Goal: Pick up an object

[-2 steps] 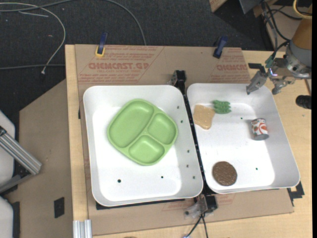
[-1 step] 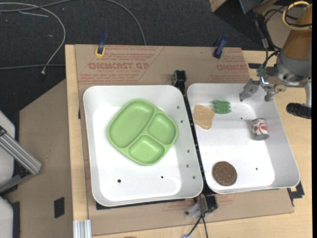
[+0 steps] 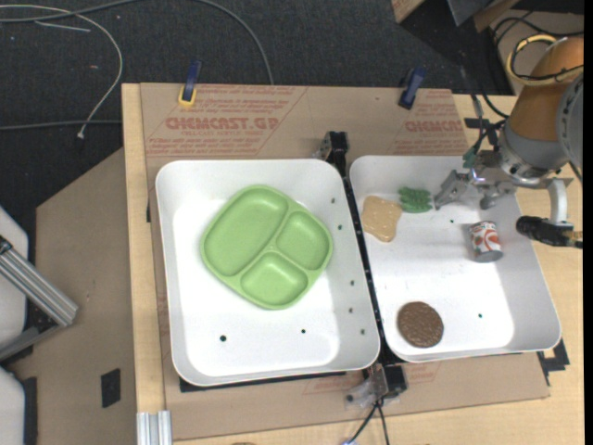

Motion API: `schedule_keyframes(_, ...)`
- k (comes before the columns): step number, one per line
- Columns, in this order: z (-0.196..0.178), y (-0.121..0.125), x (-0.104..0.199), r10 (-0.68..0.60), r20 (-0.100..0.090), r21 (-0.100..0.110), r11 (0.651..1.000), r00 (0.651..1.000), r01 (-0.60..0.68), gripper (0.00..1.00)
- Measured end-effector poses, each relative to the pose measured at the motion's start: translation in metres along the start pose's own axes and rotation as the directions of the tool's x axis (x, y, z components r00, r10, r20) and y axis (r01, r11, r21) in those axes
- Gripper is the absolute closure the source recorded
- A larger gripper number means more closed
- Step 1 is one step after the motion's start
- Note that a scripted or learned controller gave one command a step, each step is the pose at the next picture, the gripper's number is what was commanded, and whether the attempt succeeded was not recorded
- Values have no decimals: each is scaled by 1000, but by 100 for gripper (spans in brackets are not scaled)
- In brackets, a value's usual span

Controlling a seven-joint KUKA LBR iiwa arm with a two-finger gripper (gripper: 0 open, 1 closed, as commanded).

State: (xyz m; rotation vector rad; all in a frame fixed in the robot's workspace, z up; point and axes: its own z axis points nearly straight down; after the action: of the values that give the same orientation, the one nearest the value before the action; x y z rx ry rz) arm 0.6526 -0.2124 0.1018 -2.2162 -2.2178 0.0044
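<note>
A: Green toy (image 3: 415,198) looks like the nearest pick: it lies in the right bin (image 3: 519,327) near the back wall, just left of the gripper (image 3: 468,182), beside the tan flat piece (image 3: 381,218).

B: Gripper state?

A: Fingers look spread, nothing between them. That's my read; they're small in the camera view.

B: Other candidates?

A: Small can (image 3: 483,240), red and white, just in front of the gripper; label unreadable. Brown disc (image 3: 421,324) well apart, at the front. Left bin (image 3: 185,341) has a green divided plate (image 3: 267,246).

B: Long axis of the toy?

A: Roughly left-right, I'd judge. Too small to be sure.

B: Any text?

A: Cardboard under the bins (image 3: 222,119) reads "CHEMCAST GP", red print.
</note>
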Motion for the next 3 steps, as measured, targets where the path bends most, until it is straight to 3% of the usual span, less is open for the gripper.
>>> schedule_keyframes(1, 17, 0, 1, -1, 1, -3, 1000, 1000, 1, 0)
schedule_keyframes(2, 4, 2, 1, -3, 3, -8, 1000, 1000, 3, 100)
schedule_keyframes(3, -61, 4, 4, -1, 5, -13, 1000, 1000, 1, 100)
